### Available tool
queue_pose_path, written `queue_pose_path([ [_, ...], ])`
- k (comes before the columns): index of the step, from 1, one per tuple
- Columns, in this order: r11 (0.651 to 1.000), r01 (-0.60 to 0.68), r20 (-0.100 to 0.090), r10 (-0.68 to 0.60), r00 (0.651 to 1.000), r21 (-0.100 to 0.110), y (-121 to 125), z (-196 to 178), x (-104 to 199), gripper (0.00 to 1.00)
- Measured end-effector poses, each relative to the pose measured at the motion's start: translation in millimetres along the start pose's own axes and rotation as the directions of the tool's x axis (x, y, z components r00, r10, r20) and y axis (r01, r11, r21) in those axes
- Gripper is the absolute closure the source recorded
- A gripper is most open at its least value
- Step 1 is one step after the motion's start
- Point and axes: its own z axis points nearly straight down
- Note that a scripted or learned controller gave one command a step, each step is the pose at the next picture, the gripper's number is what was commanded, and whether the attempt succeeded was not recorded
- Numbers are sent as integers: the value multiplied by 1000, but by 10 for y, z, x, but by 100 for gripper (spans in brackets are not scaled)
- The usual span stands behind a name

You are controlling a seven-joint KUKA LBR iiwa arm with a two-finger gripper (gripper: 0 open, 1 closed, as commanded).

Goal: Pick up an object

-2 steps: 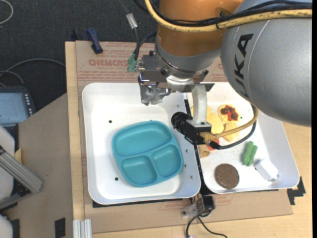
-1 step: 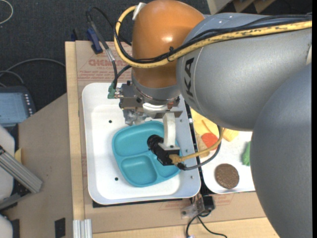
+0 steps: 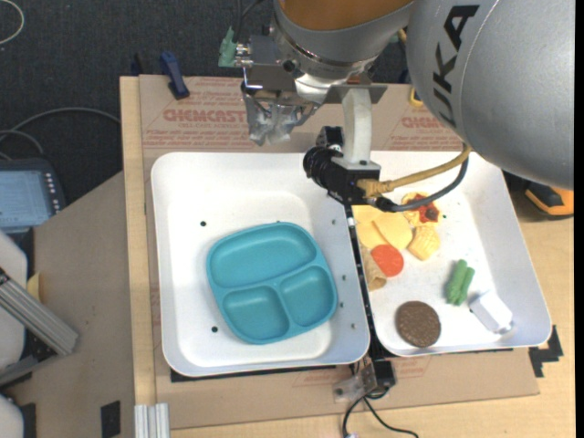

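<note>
My gripper point(image 3: 272, 124) hangs over the cardboard just behind the back rim of the left bin point(image 3: 170, 210), with nothing visibly in it. A teal divided plate point(image 3: 270, 281) lies in the left bin. The right bin point(image 3: 522, 250) holds yellow cheese-like pieces point(image 3: 394, 233), an orange-red slice point(image 3: 387, 261), a small red piece point(image 3: 427, 213), a green piece point(image 3: 458, 282), a round brown disc point(image 3: 418, 323) and a white block point(image 3: 492, 311). All of these lie well to the front and right of the gripper.
Both bins rest on a cardboard sheet point(image 3: 146, 245). A blue clip point(image 3: 173, 75) lies at its back left corner. The arm's large grey body covers the back right of the scene.
</note>
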Motion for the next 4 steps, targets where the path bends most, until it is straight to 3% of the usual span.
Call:
queue_pose_path([
  [1,1000,-4,11,4,1000,29,134,2351,-23,100],
  [2,1000,-2,8,2,1000,28,-450,2529,-16,100],
  [3,1000,-4,5,4,1000,9,149,1643,-188,100],
  [4,1000,-4,6,3,1000,25,-734,1339,-466,100],
])
